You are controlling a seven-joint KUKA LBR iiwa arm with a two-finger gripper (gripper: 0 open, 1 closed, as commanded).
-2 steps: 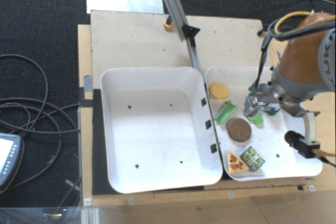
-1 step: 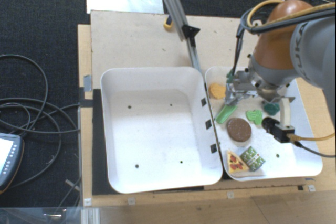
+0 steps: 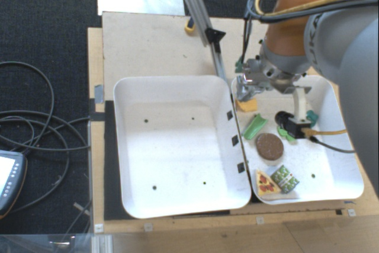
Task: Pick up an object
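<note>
My gripper [image 3: 246, 90] hangs low over the back left corner of the right bin [image 3: 340, 127]. Directly beneath it, touching or nearly touching, lies a yellow-orange piece [image 3: 249, 106], partly hidden by the gripper. In front of that piece a green pod-shaped object [image 3: 255, 126] rests beside the bin's left wall. A brown round disc [image 3: 269, 146] lies nearer the front. At the front edge sit a toy pizza slice [image 3: 266, 183] and a green patterned block [image 3: 285, 179]. A small green and teal thing [image 3: 310, 118] lies to the right, under the arm.
The left bin [image 3: 127, 127] stands beside the right one, their walls meeting in the middle. A slanted metal pole [image 3: 195, 0] crosses above the bench at the back. Cables and a handheld pendant [image 3: 9, 178] lie on the floor to the left.
</note>
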